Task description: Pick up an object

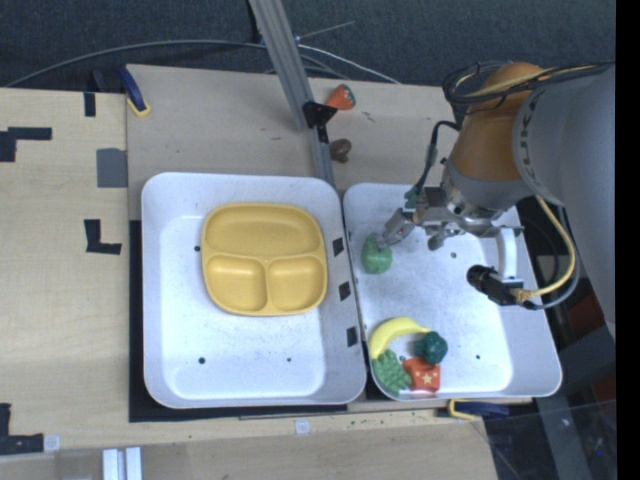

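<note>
Lying beside hand (415, 230): small green object (377, 257).

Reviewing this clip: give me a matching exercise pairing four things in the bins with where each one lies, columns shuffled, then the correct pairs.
Things:
1. yellow three-compartment plastic tray
2. small green round toy
3. yellow toy banana
4. two-finger gripper

Places:
A. right bin, near corner, beside other small toys
B. left bin
C. right bin, near its left wall
D. above the right bin's far left part

Pairs: 1-B, 2-C, 3-A, 4-D
</note>
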Tool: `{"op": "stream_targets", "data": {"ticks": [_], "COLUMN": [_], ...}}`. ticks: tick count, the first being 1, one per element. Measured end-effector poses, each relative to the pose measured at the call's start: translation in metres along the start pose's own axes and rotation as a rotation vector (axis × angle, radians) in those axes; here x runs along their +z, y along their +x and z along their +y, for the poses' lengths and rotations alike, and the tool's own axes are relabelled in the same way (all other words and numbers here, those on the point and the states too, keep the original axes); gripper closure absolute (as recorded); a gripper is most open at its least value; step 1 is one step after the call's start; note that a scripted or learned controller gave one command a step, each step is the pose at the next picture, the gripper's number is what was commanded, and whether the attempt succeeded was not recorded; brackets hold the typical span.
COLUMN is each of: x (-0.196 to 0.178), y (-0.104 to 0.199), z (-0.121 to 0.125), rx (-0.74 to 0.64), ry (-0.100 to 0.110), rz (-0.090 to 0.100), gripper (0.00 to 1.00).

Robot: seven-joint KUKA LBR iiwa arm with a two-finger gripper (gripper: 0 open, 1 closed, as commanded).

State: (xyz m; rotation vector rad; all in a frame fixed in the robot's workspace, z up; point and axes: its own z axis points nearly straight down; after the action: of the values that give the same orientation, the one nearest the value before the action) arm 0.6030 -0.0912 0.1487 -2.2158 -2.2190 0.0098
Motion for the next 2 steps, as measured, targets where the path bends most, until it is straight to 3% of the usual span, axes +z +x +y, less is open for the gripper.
{"op": "stream_targets", "data": {"ticks": [1,2], "x": [0.055,0.041], "y": [0.001,0.002], "z": [-0.002,0.000], "rx": [0.000,-0.002], "ry": [-0.001,-0.005], "rz": [0.000,0.001], "gripper": [0.00,1.00]}}
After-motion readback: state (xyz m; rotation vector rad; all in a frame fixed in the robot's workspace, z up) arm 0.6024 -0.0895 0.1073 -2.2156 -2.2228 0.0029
